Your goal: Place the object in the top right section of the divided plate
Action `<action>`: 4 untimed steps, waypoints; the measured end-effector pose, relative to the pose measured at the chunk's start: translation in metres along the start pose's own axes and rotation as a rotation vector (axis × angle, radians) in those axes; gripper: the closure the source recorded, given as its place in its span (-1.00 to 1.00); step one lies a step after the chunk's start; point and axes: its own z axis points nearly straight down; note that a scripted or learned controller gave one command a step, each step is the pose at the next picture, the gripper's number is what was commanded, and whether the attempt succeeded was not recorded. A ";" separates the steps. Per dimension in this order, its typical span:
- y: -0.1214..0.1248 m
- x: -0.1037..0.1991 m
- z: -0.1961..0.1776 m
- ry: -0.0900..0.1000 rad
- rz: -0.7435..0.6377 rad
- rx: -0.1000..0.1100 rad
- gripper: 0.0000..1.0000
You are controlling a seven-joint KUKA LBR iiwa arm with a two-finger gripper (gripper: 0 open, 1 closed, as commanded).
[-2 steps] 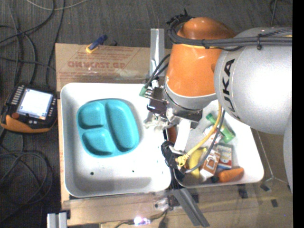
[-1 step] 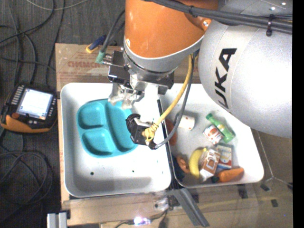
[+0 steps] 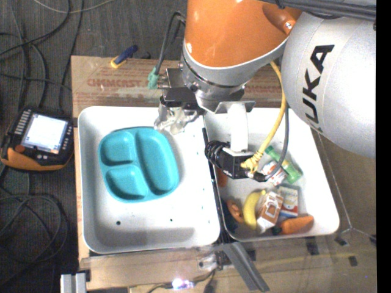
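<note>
The hand [image 3: 174, 119] sits just above the middle of the frame, at the upper edge of the left bin [image 3: 91, 224], right beside the upper right corner of the divided plate [image 3: 139, 163]. Its tips are pale and glassy against the white bin wall, and I cannot tell whether they are apart or together, or whether anything sits between them. Above it the arm's broad orange band [image 3: 232, 23] and grey casing [image 3: 336, 60] fill the upper right of the frame.

The divided plate is turquoise and lies flat in the left bin, toward its upper half, with one long section on the right side and two smaller ones on the left. All three sections look bare.

The right bin [image 3: 330, 215] holds a loose heap in its lower part: a yellow banana [image 3: 250, 207], an orange carrot-like piece [image 3: 297, 224] at the lower right, a small printed box [image 3: 269, 211] between them, and a green item [image 3: 287, 166] higher up. Which of these is the object to be moved, I cannot say. A yellow cable [image 3: 278, 124] curls down over this bin to a black fitting [image 3: 227, 159] on the arm.

At the left of the frame, off the table [image 3: 98, 81], a pendant with a lit screen [image 3: 43, 138] lies on the dark floor [image 3: 36, 224] among cables. A blue and yellow tool [image 3: 124, 55] rests at the table's upper edge.
</note>
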 end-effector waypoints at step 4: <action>0.016 -0.011 0.239 0.002 0.150 0.006 1.00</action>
